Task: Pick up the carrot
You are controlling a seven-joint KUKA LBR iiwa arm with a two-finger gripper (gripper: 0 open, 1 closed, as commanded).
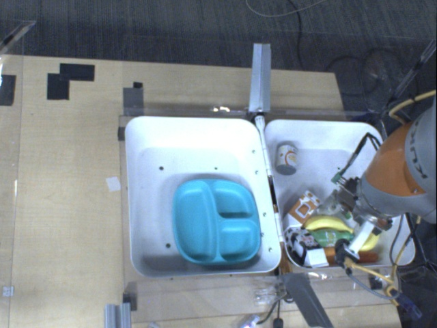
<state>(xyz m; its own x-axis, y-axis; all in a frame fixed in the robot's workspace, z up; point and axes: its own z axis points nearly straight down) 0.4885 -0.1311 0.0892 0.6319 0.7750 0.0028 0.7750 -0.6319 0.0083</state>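
Reaching in from the right over the right bin [321, 139], with the grey arm [418, 176] and its orange band ending just above the banana [328, 223]. Hangs the claw [345, 200] close over the banana's far side; cannot tell whether spread, pressed together or pinching anything.

Shows the carrot [331, 255] as a small orange patch just on the near side of the banana, tucked under a green thing [328, 238] and close against the bin's near wall. Leaves almost no room on that side: wall in front, green thing and banana behind.

Crowds the banana's left side too, with an orange-and-white packet [305, 203] just beyond and left of it, and a black-and-white thing [299, 241] left and nearer, by the bin's near-left corner.

Opens up beyond the banana: bare white floor toward the far wall, broken by a small tin [286, 157] well apart from the banana, near the wall dividing the bins.

Holds, well left of the banana across that dividing wall, the left bin [143, 183] with a blue divided plate [217, 221] toward its near side, and bare floor around the plate's far and left edges. Spreads pale desk [61, 183] further left.
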